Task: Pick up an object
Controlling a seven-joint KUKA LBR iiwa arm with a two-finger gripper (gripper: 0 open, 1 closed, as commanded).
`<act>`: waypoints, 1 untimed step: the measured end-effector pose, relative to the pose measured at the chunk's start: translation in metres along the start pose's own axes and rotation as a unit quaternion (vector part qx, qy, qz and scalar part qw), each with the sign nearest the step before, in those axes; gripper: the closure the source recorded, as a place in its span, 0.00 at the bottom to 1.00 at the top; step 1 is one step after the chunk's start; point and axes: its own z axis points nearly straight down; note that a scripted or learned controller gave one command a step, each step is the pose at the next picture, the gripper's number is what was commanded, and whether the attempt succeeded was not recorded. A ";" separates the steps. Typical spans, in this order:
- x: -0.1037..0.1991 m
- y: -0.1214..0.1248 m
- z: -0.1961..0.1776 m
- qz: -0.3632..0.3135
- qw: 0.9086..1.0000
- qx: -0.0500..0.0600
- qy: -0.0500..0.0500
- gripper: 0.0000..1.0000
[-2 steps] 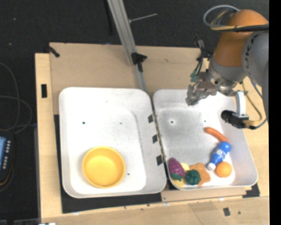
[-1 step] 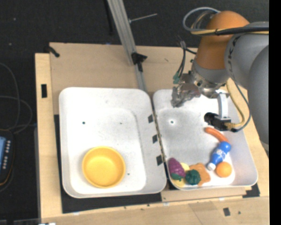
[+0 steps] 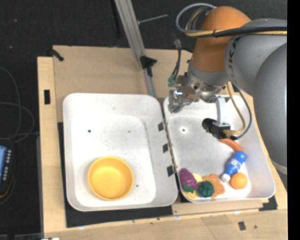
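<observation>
My gripper (image 3: pixel 177 102) hangs over the far left corner of the right bin (image 3: pixel 200 144), close to the divide between the two bins. I see nothing held under it. The loose objects lie apart from it along the bin's near edge: a purple piece (image 3: pixel 187 178), a dark green piece (image 3: pixel 206 188), an orange ball (image 3: pixel 238 181), a blue and white bottle (image 3: pixel 234 165) and a thin orange carrot-like piece (image 3: pixel 231 144) on the right side.
A yellow bowl (image 3: pixel 110 177) sits in the near part of the left bin (image 3: pixel 110 119). A slanted metal rail (image 3: pixel 134 34) rises behind the bins. The grey arm (image 3: pixel 260 64) covers the right bin's far right side.
</observation>
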 end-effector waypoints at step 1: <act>0.049 0.001 -0.008 0.000 1.000 0.001 0.000 1.00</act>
